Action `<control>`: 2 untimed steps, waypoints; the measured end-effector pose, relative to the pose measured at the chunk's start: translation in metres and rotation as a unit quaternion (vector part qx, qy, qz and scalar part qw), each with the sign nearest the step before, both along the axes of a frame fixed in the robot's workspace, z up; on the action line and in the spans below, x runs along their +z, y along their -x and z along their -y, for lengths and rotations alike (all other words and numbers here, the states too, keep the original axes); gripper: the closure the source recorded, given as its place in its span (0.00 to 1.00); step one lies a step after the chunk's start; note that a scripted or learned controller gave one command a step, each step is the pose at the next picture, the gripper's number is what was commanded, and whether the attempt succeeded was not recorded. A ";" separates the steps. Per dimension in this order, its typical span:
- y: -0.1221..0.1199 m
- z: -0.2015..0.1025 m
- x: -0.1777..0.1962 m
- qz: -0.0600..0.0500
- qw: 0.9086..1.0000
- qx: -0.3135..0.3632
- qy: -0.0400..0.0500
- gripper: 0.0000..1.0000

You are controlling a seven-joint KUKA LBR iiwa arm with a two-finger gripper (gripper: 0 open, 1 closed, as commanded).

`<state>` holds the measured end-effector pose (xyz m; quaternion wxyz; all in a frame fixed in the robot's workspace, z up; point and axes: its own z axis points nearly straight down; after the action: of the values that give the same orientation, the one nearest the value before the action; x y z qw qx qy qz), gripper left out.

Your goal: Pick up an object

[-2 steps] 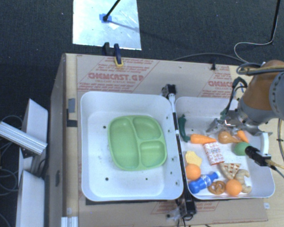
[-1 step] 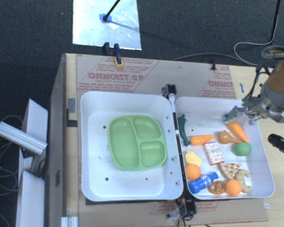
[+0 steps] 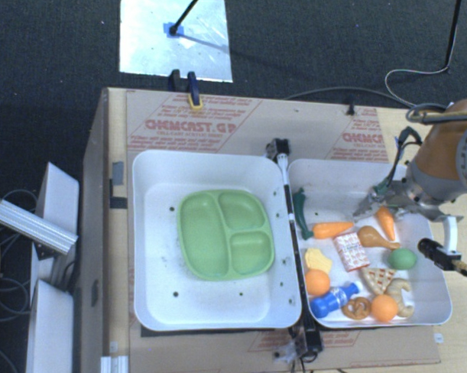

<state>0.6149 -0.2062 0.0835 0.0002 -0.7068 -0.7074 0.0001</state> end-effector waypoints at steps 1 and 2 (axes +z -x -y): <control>-0.002 0.000 0.012 0.003 1.000 0.001 0.001 1.00; -0.010 -0.023 0.018 0.001 1.000 0.002 0.000 1.00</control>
<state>0.6247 -0.1833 0.1020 -0.0006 -0.7055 -0.7087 -0.0006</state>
